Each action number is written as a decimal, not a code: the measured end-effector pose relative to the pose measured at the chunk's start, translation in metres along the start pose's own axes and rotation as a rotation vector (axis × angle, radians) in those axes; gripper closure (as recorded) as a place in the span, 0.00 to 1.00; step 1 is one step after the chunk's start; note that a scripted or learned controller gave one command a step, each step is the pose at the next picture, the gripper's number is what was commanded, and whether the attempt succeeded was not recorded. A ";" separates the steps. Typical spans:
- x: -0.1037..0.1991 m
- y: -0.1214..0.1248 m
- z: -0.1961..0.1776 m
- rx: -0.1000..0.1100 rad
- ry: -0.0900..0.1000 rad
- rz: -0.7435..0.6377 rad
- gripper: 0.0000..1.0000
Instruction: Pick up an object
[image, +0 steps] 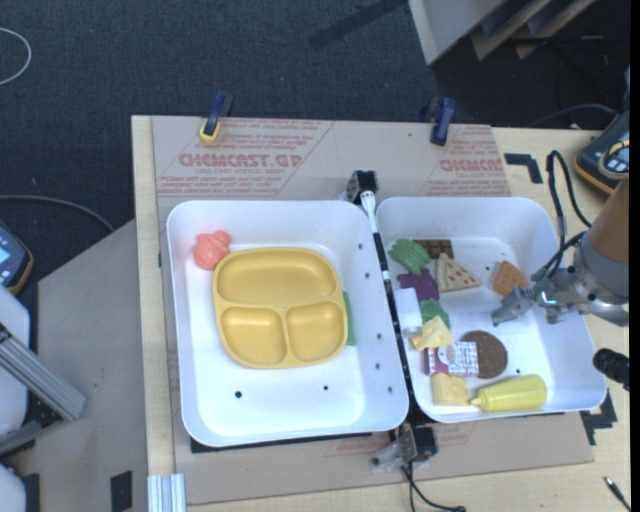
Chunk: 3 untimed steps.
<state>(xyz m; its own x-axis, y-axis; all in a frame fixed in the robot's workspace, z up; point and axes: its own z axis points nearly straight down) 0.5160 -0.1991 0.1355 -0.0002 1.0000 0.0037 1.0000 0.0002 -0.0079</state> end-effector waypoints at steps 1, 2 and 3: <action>0.000 0.001 0.051 -0.008 -0.001 0.002 0.00; 0.000 0.004 0.036 -0.017 -0.005 0.001 1.00; 0.003 0.001 -0.008 -0.013 -0.007 -0.001 1.00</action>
<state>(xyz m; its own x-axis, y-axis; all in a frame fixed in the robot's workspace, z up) 0.5166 -0.1963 0.1436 -0.0008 1.0000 -0.0028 1.0000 0.0008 0.0055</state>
